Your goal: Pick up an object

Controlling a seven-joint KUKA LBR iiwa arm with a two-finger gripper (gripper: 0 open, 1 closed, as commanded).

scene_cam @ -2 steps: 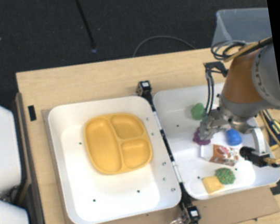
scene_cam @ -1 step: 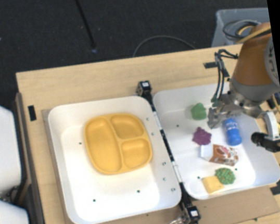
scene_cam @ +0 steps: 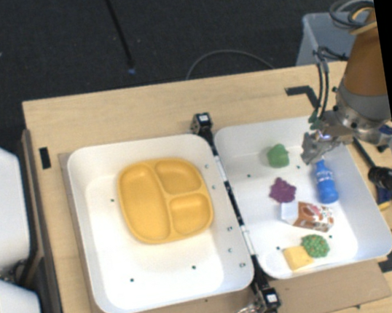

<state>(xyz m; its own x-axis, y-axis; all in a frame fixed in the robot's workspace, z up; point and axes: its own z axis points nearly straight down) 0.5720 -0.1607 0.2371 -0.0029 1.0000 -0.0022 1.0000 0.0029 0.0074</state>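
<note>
Camera view: gripper (scene_cam: 315,148) at upper right of the right bin (scene_cam: 242,145), just above the blue bottle (scene_cam: 325,182), finger state can't tell, nothing visibly held; yellow divided tray (scene_cam: 164,197) in left bin (scene_cam: 112,276).

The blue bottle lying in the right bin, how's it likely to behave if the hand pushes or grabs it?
The blue bottle lies on its side on the right bin, so a sideways push would probably roll it. It looks small and smooth, likely light and a bit slippery. The hand is just above its cap end.
</note>
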